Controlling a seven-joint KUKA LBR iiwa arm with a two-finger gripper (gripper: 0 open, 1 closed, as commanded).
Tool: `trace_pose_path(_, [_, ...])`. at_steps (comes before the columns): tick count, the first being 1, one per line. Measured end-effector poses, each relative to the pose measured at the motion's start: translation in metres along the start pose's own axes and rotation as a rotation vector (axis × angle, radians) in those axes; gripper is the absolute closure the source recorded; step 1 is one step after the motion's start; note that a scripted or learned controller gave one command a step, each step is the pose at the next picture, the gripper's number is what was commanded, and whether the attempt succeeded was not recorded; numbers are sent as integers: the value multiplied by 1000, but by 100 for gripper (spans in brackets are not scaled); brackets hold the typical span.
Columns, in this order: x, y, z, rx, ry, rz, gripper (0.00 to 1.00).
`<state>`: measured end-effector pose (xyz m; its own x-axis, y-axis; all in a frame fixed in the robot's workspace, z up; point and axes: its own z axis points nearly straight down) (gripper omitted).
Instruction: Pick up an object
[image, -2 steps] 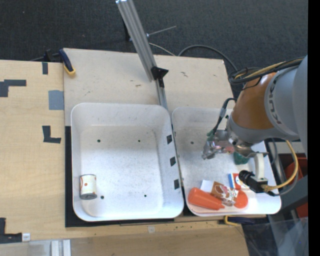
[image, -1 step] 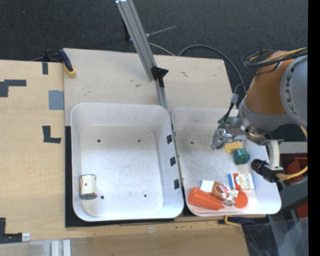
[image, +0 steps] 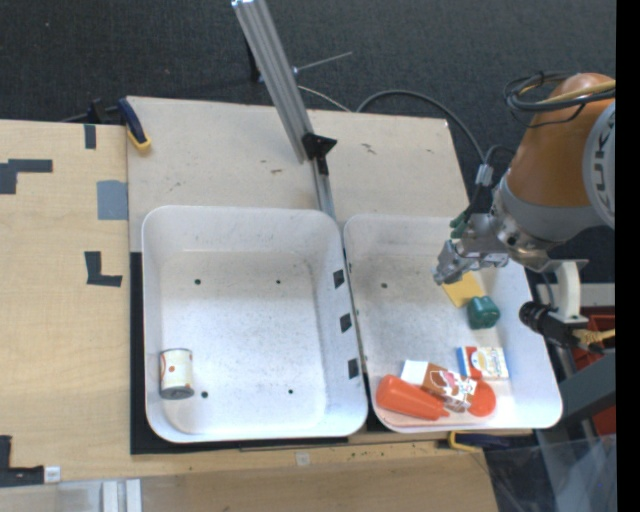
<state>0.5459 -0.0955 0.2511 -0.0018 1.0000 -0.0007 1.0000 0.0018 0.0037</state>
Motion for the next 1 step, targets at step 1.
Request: trace_pose_path(1, [59, 3, 9, 5, 2, -5, 100])
